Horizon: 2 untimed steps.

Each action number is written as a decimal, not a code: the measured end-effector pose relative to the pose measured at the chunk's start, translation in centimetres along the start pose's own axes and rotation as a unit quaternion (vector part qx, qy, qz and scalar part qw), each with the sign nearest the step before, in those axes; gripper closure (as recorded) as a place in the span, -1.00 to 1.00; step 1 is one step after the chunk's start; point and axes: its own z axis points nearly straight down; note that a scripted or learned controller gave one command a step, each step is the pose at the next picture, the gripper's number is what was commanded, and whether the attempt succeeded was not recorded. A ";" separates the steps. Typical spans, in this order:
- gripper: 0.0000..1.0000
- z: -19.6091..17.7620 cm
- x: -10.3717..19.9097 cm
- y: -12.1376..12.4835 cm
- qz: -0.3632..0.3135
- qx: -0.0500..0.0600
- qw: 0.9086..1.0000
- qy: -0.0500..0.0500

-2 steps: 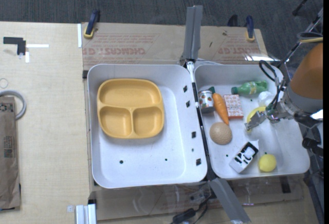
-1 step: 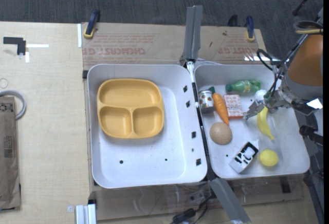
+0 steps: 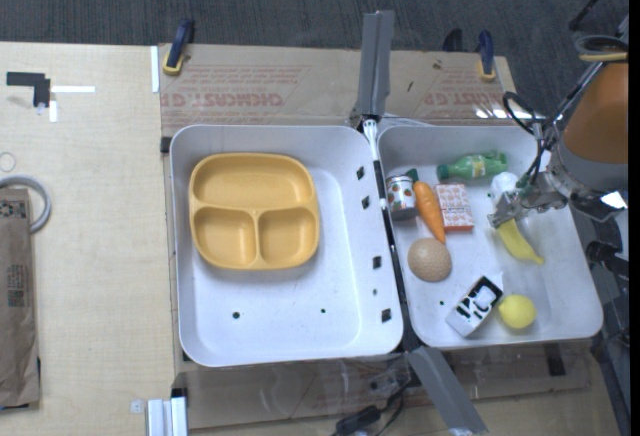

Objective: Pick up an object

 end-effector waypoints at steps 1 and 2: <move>1.00 -10.5 11.0 4.0 -0.018 0.001 1.000 0.000; 1.00 -14.9 8.8 3.2 0.046 0.001 0.999 0.000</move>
